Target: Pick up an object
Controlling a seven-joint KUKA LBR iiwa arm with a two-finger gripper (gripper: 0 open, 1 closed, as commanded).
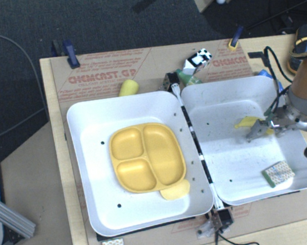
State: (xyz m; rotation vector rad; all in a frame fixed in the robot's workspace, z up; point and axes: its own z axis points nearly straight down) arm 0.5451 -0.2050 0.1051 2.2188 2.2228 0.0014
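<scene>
Nearest the lens, lower right of the frame: green sponge [278, 174] in the right bin [231, 159]. Higher up, jaws [254, 131] just below a small yellow piece [247, 122], nearly touching it. Can't tell whether spread or pinched. Long axis roughly left-right.

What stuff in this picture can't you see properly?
- Gripper in the camera view: too blurry to tell how the jaws stand, or whether they touch the small yellow piece in the right bin.
- Pale yellow thing: partly tucked under the yellow divided plate in the left bin, so its shape is hidden.
- Green and white pad: too small to identify.
</scene>
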